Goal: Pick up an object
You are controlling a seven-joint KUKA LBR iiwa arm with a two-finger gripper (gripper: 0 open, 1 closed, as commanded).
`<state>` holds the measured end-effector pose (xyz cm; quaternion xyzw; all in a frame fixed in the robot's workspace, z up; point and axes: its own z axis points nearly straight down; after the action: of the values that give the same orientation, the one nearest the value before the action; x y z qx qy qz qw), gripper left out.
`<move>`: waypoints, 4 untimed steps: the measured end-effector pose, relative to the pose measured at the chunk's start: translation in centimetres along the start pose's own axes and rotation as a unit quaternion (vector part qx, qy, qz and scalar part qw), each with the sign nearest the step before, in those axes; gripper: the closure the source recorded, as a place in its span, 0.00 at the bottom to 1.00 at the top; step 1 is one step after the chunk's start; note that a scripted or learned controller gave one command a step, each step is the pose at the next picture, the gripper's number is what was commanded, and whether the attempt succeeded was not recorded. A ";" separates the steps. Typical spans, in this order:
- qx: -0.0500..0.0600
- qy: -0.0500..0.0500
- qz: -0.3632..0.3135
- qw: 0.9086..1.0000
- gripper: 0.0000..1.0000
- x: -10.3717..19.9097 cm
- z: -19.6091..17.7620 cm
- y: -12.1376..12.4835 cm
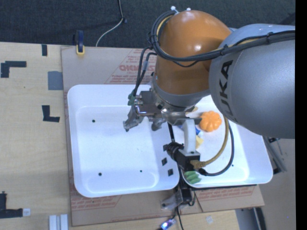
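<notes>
My gripper [143,124] hangs over the right part of the left bin [76,128], beneath the orange band of the arm. Its two metal fingers [130,123] stand apart, open, with only white bin floor between them. An orange rounded object [210,121] lies in the right bin [249,171], to the right of the gripper. A small yellow and blue item [198,139] lies just below it. A green object [192,178] rests at the right bin's front left corner. The arm hides much of the right bin.
Both bins rest on a brown cardboard sheet [96,66] on the bench. Black cables [225,147] loop from the wrist over the right bin. A yellow and blue clamp [79,43] grips the cardboard's far left corner.
</notes>
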<state>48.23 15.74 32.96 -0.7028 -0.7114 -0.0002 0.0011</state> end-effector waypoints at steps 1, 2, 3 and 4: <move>0.000 -0.002 0.011 1.000 1.00 -11.1 -0.4 0.0; -0.007 0.001 0.003 1.000 1.00 -7.2 -12.4 0.1; 0.000 -0.002 0.007 1.000 1.00 -9.1 -11.6 0.0; -0.004 -0.001 0.005 1.000 1.00 -7.5 -17.9 0.1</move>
<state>48.40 8.26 50.86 -0.7061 -0.7081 -0.0023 -0.0018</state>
